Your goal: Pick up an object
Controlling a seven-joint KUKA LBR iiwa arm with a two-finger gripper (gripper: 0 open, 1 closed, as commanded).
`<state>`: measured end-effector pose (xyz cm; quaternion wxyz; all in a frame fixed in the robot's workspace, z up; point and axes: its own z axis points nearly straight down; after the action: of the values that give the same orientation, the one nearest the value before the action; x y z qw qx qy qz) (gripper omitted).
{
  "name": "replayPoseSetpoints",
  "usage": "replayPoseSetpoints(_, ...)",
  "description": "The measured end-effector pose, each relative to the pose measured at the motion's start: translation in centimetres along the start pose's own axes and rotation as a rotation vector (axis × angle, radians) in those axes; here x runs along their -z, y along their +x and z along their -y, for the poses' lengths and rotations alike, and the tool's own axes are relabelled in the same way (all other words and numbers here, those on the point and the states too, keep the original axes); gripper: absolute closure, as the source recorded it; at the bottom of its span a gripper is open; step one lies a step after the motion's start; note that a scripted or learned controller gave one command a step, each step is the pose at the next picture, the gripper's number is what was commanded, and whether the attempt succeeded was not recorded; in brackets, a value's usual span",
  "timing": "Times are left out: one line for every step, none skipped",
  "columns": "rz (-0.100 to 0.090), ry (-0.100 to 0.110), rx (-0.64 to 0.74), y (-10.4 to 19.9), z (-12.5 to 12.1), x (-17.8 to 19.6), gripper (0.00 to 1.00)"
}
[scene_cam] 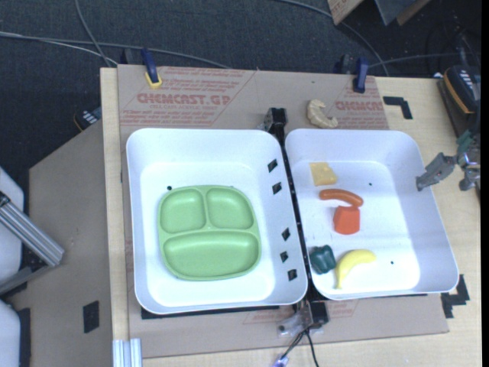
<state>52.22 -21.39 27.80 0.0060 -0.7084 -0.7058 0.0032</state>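
Gripper [437,170] at right edge of scene, grey, hanging over right rim of right bin [428,228]; cannot tell how it is set; nothing seen in it.

Right bin contents: pale yellow cheese wedge [323,174] at far left; red-orange sausage [341,197] just nearer, lying crosswise; squat red-orange block [347,220] just beside sausage, nearer still; dark green pepper [322,259] at near left corner; yellow banana [353,264] beside pepper, curved, tilted.

Left bin [145,205] holds light green divided plate [208,232], three compartments.

Beige lump [321,113] on bench [191,94] beyond right bin.
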Motion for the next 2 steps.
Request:
replayPoseSetpoints(0.003, -0.012, 0.004, 0.1, -0.2, 0.7, 0.0)
replayPoseSetpoints(0.001, -0.008, 0.003, 0.1, 0.2, -3.7, 0.0)
